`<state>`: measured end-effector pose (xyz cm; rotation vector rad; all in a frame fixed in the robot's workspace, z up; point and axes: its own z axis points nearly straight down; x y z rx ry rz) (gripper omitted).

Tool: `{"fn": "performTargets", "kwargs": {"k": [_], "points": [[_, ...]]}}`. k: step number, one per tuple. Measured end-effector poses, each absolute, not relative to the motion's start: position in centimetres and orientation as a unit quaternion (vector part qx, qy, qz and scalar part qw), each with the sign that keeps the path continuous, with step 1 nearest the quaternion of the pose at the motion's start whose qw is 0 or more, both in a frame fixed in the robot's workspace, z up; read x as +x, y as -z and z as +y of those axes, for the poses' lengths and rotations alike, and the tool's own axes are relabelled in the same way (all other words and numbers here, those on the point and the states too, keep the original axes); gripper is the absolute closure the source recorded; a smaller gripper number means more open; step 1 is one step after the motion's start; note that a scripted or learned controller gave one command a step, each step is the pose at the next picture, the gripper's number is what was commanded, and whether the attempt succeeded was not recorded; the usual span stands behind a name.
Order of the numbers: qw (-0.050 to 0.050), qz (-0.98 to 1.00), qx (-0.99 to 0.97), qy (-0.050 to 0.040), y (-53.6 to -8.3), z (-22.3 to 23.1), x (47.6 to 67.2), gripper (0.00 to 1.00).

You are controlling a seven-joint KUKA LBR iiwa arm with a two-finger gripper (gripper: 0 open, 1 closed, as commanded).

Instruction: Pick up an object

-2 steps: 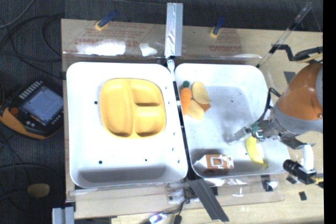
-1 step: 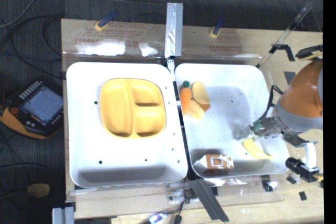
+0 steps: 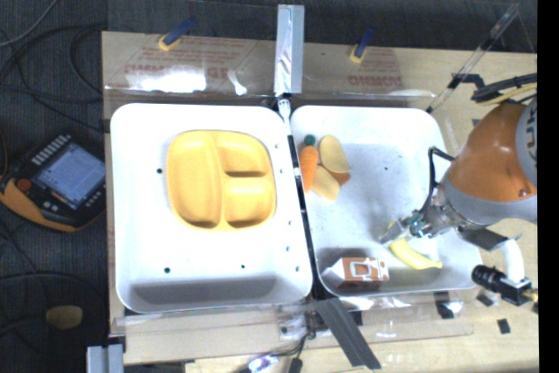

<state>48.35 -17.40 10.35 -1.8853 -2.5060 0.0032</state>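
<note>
While a yellow tray fills the left bin, the right bin holds food.

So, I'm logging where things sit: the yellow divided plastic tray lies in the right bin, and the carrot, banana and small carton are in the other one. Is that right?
Not quite. The camera view shows the yellow divided plastic tray in the left white bin, not the right. The orange carrot, yellow banana and small brown carton are in the other one, the right white bin.

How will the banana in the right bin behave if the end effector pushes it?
The banana is curved and looks smooth, so it would probably pivot or slide on the right bin floor. It lies near the carton, which it might nudge.
</note>
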Motion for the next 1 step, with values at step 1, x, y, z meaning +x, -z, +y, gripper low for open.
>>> {"fn": "performTargets", "kwargs": {"k": [1], "points": [[0.002, -0.717, -0.697, -0.0022, -19.22, -12.94, 53.43, 1.0]]}}
